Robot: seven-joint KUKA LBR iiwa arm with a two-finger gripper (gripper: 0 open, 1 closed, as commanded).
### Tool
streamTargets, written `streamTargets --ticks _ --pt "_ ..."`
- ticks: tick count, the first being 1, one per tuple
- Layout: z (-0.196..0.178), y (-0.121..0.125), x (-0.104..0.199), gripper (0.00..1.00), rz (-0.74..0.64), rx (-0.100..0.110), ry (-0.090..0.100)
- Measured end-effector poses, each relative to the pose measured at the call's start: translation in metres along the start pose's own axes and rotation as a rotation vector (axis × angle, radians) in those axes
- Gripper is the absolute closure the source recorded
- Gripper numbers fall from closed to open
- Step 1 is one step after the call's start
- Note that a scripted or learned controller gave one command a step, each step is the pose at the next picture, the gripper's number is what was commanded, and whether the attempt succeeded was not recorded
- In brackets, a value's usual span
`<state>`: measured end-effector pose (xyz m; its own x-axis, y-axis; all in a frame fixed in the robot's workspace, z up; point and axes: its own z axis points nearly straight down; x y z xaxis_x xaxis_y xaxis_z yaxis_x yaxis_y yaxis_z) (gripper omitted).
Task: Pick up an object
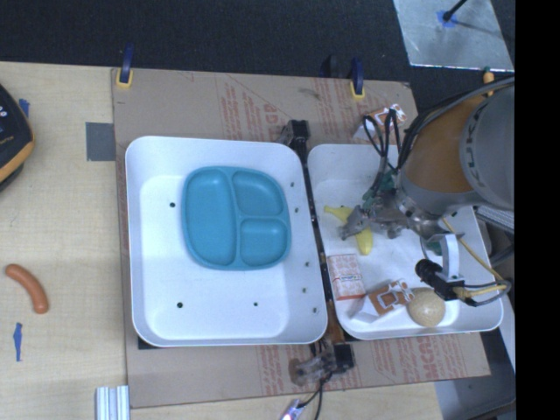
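End effector [360, 224] sits low over the banana [354, 227] at centre-right — whether it grips, I cannot tell; a glancing closure could nudge it away.

Blue plate [235, 216] in left bin [149, 313] (divided), banana [360, 237] in right bin [328, 169]

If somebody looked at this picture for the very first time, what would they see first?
Probably the big blue divided plate, lying alone in the left white bin. Next, the grey and orange robot arm leaning in from the right, its claw down in the right white bin at a yellow banana. A red sausage lies by itself on the wooden bench at the far left.
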<state>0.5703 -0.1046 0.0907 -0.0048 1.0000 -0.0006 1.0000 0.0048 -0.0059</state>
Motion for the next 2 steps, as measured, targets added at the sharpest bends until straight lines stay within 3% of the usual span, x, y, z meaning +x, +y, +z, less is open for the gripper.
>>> streamTargets --ticks 1,2 --pt "-0.011 0.001 -0.001 1.00 -0.002 0.000 -0.002" --pt "-0.102 0.008 0.075 1.00 0.000 -0.004 0.001"
